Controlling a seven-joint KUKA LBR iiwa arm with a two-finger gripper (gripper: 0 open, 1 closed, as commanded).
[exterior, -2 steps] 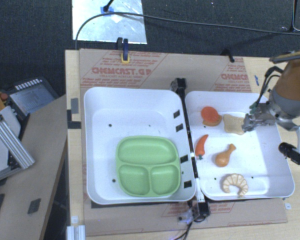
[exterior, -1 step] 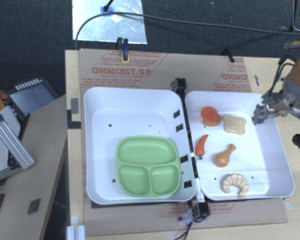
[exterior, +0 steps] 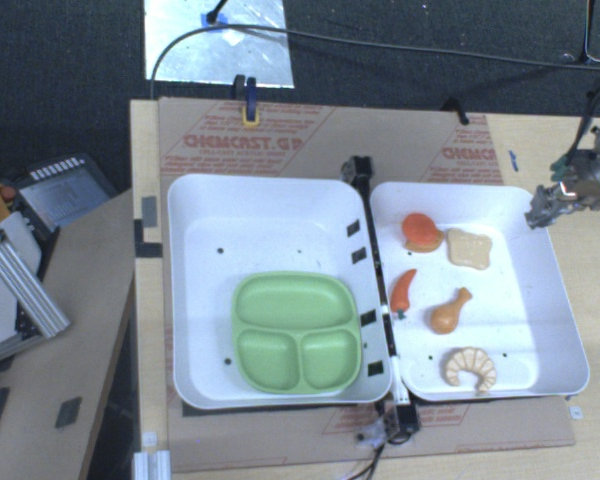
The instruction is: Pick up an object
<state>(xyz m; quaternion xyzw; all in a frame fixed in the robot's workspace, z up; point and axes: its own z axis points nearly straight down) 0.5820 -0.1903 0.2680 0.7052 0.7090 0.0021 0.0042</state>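
The right bin holds several toy foods: an orange-red tomato, a pale bread slice, a red chili pepper, an orange chicken drumstick and a tan croissant. My gripper hangs at the bin's far right rim, well right of the bread slice and apart from every item. Nothing shows between its fingers.
The left bin holds a green three-compartment plate. A black divider clip strip runs between the bins. Cardboard lies under both bins, with cables and a metal sheet behind.
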